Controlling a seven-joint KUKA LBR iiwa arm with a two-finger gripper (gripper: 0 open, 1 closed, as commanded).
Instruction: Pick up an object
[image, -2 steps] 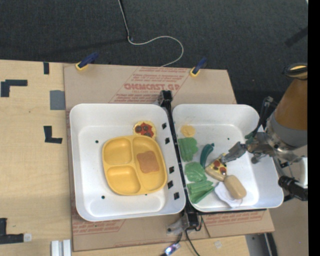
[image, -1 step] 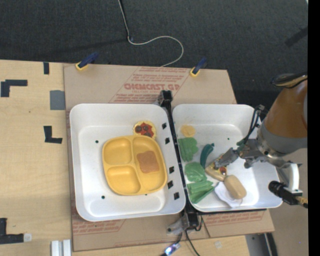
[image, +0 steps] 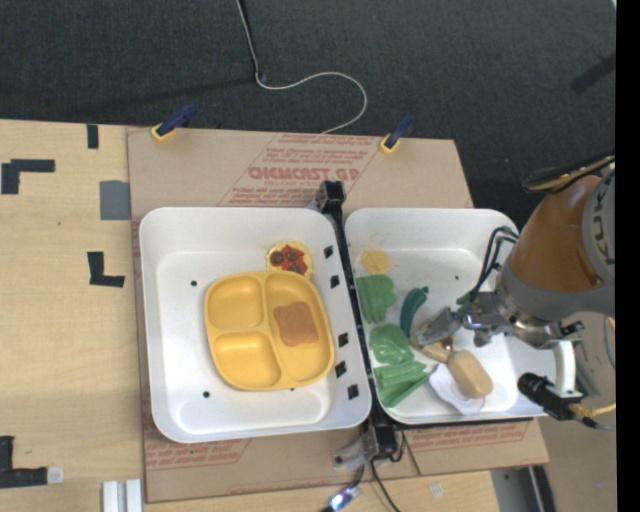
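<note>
My gripper (image: 437, 333) hangs low in the right bin (image: 430, 216), reaching in from the right. It sits just above and left of a tan bread roll (image: 470, 377) that lies on a white piece (image: 462, 403). A dark green pepper (image: 413, 306) lies just left of the gripper. Light green leafy pieces (image: 392, 346) are piled along the bin's left side, with another green piece (image: 376, 296) above them. A small yellow disc (image: 375, 262) rests near the far left corner. Nothing visibly hangs from the gripper.
The left bin (image: 170, 300) holds a yellow divided plate (image: 240, 322) with a brown toast slice (image: 295, 323) in one compartment. A small red-topped round toy (image: 290, 258) lies beyond the plate. The divider wall (image: 345, 300) between the bins stands close to the green pieces.
</note>
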